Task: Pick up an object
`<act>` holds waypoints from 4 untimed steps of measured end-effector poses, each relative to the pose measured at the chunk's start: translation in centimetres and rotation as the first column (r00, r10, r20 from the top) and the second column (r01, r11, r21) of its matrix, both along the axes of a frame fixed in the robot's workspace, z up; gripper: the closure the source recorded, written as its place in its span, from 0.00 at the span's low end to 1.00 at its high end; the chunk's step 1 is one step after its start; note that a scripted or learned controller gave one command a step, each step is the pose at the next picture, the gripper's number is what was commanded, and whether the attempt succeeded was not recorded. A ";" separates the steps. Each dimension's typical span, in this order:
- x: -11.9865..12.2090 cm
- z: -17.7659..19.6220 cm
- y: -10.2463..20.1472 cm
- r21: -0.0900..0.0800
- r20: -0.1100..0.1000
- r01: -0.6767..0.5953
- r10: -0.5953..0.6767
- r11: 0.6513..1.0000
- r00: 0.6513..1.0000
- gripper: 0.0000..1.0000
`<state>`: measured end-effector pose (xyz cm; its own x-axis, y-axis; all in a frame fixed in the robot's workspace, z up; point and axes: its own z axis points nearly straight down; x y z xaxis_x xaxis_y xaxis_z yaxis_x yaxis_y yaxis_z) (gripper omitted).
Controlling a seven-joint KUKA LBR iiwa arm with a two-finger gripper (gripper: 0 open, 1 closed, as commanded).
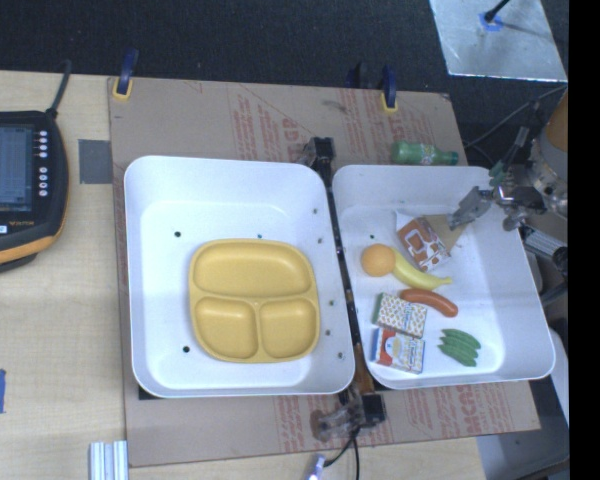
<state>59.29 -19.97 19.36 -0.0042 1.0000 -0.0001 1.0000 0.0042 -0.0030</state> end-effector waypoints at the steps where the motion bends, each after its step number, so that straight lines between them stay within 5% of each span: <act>1: 3.1 -8.1 2.9 0.001 0.003 0.001 -0.001 1.000 1.000 0.00; 3: -3.9 -9.9 8.6 -0.004 0.008 0.001 -0.001 1.000 1.000 0.00; 4: 4.0 -5.1 10.0 0.001 0.002 0.001 -0.001 1.000 1.000 0.00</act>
